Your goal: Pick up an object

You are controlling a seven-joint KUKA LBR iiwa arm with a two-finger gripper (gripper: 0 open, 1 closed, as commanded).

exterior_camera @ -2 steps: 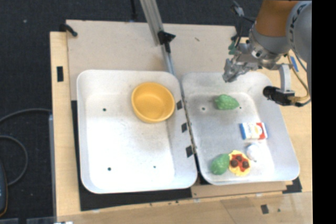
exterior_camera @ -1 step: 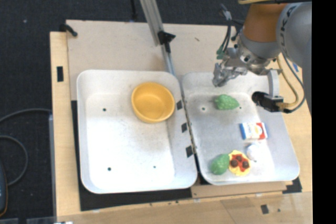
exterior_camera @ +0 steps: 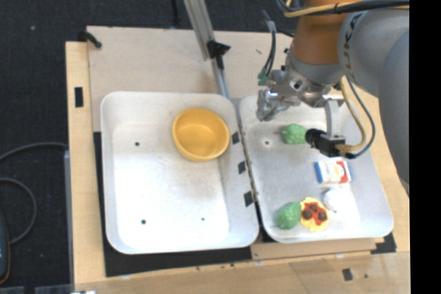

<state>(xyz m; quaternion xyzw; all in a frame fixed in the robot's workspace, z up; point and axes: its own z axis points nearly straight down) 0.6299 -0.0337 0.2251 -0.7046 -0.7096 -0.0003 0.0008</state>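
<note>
My gripper (exterior_camera: 267, 107) hangs over the far left corner of the right bin (exterior_camera: 272, 169), under the orange wrist band. A small green lump (exterior_camera: 293, 133) lies just right of it and a little nearer. Nothing shows in the gripper. Further forward in the same bin lie a blue, white and red packet (exterior_camera: 332, 171), a small white piece (exterior_camera: 333, 199), a second green lump (exterior_camera: 289, 215) and a yellow toy with red spots (exterior_camera: 315, 213). A yellow bowl (exterior_camera: 200, 133) stands in the left bin (exterior_camera: 138, 182).
A slanted metal rail (exterior_camera: 196, 7) rises behind the bins and ends near the gap between them. The bins rest on a tan board (exterior_camera: 138, 58) with dark floor around it.
</note>
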